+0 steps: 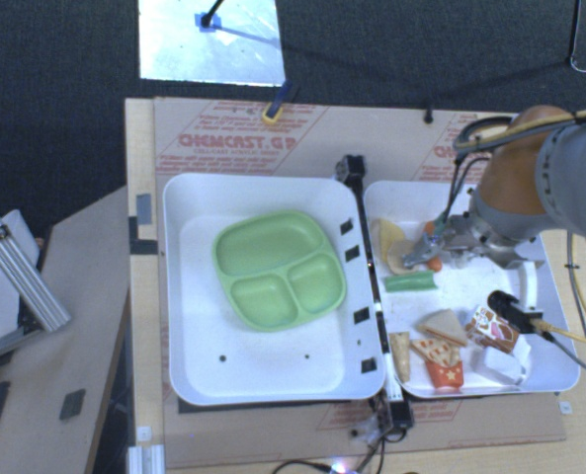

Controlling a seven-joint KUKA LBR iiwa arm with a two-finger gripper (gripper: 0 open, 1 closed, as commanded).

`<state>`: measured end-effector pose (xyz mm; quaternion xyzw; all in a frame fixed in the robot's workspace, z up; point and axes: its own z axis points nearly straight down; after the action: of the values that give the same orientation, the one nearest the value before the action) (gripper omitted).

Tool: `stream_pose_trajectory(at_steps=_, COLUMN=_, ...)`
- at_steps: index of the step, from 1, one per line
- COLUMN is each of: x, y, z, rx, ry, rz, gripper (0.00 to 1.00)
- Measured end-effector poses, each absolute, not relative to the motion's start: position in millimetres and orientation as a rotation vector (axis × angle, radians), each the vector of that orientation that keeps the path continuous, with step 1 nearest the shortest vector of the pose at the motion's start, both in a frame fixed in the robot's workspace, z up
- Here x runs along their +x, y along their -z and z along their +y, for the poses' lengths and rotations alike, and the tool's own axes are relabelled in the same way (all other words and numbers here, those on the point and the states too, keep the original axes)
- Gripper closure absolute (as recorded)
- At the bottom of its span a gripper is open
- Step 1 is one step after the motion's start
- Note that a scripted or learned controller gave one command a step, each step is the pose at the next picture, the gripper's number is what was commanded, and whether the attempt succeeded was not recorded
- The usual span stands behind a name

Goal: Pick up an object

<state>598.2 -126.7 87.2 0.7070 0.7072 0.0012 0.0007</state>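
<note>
My gripper (423, 255) hangs low in the right bin (559, 363), near its upper left part, on the grey arm that comes in from the right. Its tip is just beside a pale yellow wedge (388, 239) and just above a green stick (409, 282). Something small and orange shows at the tip, but I cannot tell what it is. Lower in that bin lie a sandwich slice (443, 324), a red fries box (441, 360), a tan cone (399, 354), a brown and white packet (488, 330) and a white block (506, 365).
The left bin (189, 363) holds a green divided plate (278, 268). A black divider (365, 265) runs between the two bins. Cardboard lies under both bins, and a shiny metal sheet (209, 28) sits beyond the bench at the top left.
</note>
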Motion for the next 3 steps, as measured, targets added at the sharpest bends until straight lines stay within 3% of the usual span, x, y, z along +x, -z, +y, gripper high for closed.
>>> stream_pose_trajectory(at_steps=1, x=599.6, y=-99, z=-127, rx=2.216, ry=-0.008, rz=2.218, gripper=1.0)
stream_pose_trajectory(at_steps=3, x=603.5, y=-207, z=-124, rx=2.212, ry=-0.006, rz=2.223, gripper=1.0)
